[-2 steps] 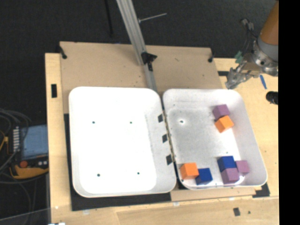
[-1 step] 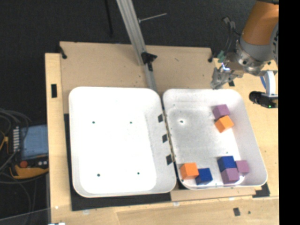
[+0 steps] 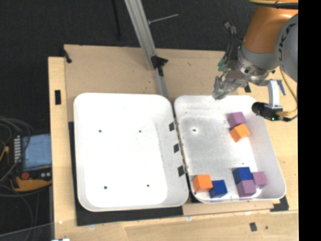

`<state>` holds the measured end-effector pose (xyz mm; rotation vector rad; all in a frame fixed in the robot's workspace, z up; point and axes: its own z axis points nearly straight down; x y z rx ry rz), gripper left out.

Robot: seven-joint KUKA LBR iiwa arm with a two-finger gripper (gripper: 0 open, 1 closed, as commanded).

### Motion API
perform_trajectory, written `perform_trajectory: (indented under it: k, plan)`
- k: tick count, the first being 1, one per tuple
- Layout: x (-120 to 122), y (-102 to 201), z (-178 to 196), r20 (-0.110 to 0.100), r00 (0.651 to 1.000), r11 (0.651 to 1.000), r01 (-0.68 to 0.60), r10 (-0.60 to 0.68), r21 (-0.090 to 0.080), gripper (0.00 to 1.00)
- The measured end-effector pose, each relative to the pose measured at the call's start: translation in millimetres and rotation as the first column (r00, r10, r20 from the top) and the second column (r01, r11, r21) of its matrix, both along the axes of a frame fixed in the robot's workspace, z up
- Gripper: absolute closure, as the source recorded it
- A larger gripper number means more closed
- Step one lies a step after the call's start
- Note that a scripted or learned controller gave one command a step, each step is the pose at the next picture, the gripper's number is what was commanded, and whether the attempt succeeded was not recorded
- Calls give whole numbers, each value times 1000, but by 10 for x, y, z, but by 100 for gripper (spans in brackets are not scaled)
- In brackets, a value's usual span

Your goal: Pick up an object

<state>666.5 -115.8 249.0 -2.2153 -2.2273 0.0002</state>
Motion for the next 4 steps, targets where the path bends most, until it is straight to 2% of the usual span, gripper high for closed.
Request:
perform_trajectory:
  k: [1,3,4]
  plan:
    - [-196,469,-46,-1,1000,1000,0,0,1,100]
    - [-355,1551,116,2,1000,1000,-3,3,2,100]
    - [-520,2144,88,-1,1000,1000,-3,3,2,100]
